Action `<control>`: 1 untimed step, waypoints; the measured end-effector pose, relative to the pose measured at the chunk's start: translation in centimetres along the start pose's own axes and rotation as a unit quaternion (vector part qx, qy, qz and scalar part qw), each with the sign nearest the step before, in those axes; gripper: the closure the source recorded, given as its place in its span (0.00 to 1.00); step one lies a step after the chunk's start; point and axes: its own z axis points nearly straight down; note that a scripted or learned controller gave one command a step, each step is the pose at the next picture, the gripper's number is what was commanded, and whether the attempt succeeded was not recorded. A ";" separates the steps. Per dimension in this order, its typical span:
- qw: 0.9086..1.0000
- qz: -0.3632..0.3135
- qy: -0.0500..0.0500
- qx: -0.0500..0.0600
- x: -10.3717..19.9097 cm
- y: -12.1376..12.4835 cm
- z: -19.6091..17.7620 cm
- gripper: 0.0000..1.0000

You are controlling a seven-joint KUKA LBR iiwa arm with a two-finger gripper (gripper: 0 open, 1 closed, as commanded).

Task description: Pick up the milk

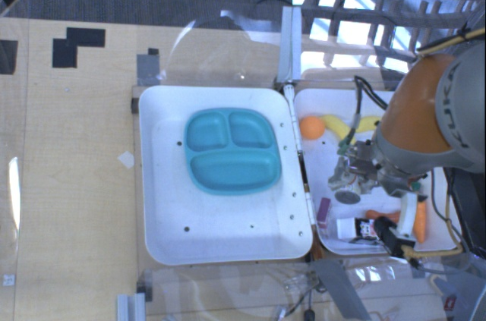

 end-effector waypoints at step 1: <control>0.994 -0.107 0.000 0.000 6.7 -0.8 0.0 1.00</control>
